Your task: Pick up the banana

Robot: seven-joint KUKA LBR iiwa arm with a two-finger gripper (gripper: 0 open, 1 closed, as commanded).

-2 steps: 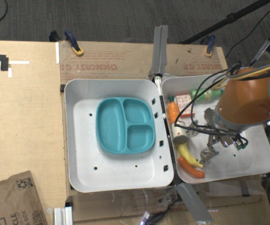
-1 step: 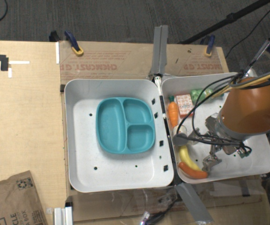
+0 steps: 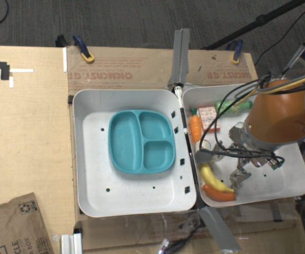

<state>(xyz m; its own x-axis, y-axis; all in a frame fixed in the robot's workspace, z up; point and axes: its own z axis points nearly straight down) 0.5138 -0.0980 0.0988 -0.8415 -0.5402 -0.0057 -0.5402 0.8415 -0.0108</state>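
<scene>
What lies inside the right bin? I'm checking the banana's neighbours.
The right bin holds a banana, a red item touching it, a carrot, a small box and something green. The arm covers the rest.

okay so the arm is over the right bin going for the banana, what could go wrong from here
The banana lies against a red-orange item near the right bin's front wall, so the gripper might grab or shove the wrong piece. The wall may also crowd the approach. Loose cables hanging from the wrist could snag the carrot.
</scene>
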